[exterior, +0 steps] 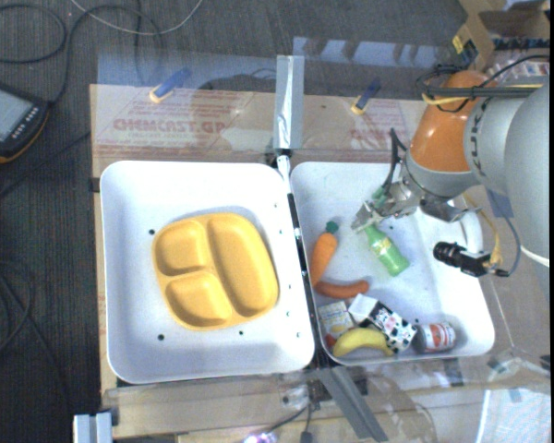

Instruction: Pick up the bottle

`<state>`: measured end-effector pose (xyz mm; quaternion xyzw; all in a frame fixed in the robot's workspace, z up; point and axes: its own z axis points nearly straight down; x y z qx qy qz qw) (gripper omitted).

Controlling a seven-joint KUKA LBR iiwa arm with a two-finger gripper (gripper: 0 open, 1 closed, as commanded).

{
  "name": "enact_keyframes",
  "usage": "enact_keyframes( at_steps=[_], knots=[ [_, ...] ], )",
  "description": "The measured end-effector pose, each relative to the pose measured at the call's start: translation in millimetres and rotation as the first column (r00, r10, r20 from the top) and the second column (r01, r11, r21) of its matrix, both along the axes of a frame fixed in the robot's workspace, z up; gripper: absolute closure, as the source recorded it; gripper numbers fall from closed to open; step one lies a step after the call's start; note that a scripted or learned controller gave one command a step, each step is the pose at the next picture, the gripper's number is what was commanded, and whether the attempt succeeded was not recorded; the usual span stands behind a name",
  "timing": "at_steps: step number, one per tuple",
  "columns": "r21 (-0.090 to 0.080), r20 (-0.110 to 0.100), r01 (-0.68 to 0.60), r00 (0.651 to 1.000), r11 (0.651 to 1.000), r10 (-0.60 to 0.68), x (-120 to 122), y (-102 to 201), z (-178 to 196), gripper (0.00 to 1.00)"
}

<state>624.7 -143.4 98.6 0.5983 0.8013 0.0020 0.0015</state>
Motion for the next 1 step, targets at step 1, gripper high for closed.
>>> enact_keyframes(
  at_steps=[1],
  knots=[
    [-0.001, -0.007, -0.122, 0.993, 0.993, 0.122, 15.4, 10.0, 153.0, 1.0]
  ],
)
